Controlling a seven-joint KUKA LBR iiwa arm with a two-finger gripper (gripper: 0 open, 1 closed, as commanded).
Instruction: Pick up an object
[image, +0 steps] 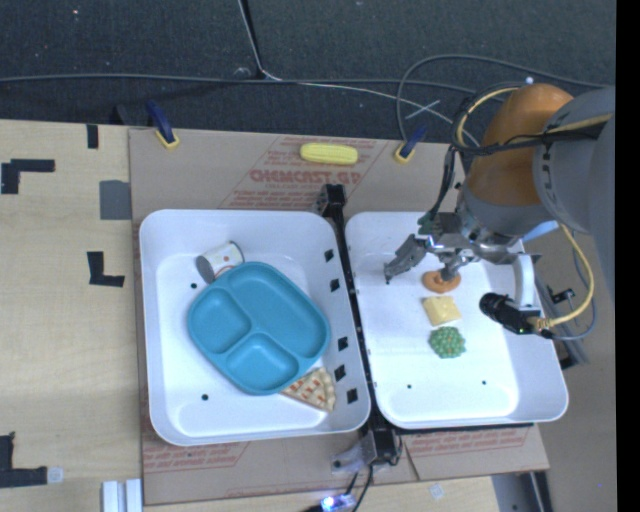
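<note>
While the left bin sits at frame centre-left w/ a blue divided plate, a small can at its upper left and a pizza slice at its lower right, the right bin has an orange piece, yellow piece & green piece in a column. Claw spread wide, nothing betw. fingers, just above the orange piece. Yellow banana on bench, top centre.

- A robotics lab: two white bins sit on cardboard clamped to a wooden bench.
- Loose cables trail along the frame's top; black tape marks at left.
</note>
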